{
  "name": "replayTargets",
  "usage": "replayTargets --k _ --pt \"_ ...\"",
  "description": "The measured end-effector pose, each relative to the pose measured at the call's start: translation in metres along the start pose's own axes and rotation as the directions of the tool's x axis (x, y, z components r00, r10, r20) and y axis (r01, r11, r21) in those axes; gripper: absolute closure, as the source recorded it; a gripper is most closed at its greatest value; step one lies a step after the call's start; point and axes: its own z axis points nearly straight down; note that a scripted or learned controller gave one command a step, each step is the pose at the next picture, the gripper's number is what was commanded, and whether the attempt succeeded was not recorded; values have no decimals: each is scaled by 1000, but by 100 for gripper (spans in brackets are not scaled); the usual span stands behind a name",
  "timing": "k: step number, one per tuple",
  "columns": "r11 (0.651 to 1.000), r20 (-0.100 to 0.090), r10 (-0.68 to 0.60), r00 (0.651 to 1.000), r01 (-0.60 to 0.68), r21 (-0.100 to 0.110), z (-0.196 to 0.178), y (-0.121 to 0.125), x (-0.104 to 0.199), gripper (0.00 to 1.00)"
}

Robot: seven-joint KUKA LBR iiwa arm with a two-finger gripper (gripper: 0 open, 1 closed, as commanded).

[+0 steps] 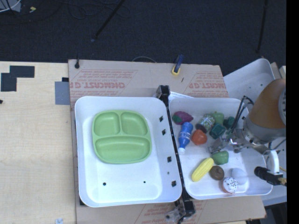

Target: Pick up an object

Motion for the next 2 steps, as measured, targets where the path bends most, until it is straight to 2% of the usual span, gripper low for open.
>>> replayTargets --k 1,2 --pt "1000 0 3 1000 -3 -1 -12 0 -1 100" --pt "1000 3 1 1000 -1 -6 -69 7 -9 100"
